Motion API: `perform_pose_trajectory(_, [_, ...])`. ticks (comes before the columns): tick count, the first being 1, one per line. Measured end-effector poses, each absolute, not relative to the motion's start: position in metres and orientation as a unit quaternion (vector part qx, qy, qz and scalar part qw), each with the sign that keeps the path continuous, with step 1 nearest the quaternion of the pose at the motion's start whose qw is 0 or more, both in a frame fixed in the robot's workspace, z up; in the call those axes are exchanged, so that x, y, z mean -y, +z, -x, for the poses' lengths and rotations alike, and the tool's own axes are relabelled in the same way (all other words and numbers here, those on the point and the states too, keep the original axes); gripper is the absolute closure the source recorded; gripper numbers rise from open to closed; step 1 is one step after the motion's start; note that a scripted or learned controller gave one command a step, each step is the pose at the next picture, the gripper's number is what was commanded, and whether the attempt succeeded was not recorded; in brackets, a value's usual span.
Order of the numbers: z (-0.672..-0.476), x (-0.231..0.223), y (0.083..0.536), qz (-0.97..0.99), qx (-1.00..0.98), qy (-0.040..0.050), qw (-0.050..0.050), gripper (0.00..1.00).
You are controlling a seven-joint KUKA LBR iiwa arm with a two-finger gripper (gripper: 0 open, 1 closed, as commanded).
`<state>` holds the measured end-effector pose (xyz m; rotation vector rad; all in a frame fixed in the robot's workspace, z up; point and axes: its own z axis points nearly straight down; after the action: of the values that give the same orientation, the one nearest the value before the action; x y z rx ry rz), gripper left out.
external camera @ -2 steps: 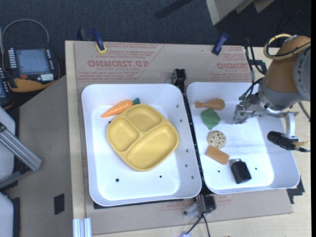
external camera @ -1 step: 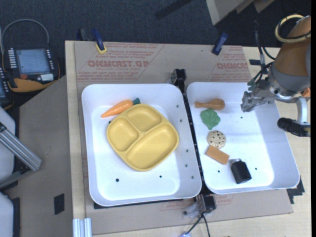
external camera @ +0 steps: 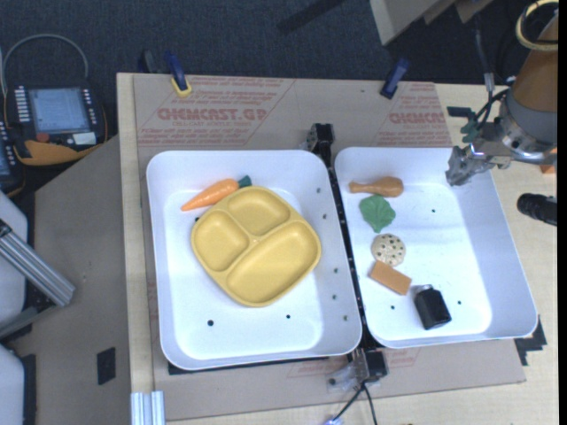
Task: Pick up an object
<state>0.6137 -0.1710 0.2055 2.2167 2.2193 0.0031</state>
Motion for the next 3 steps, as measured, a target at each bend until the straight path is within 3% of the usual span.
perform_pose_trajectory(3, [-0.586, 0.024, 0.237, -0.705, -0.709, 0.0002, -0.001, 1.0])
